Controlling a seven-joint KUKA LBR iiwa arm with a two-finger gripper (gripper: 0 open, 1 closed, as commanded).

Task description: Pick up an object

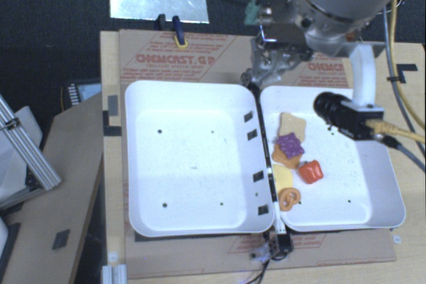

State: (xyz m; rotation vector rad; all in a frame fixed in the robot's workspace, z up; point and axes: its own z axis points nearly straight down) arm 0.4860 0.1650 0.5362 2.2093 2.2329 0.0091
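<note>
Gripper [266, 73]: we see it above the right bin's [373, 209] far-left corner; whether its fingers are apart, we cannot tell.
Objects: purple piece [289, 143], red piece [311, 171], pretzel [289, 198] along that bin's left edge.

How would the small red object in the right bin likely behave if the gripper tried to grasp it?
The red object looks small and rounded, probably light and apt to roll or slip aside. It lies close to the purple piece, so closing fingers might nudge that too.
</note>
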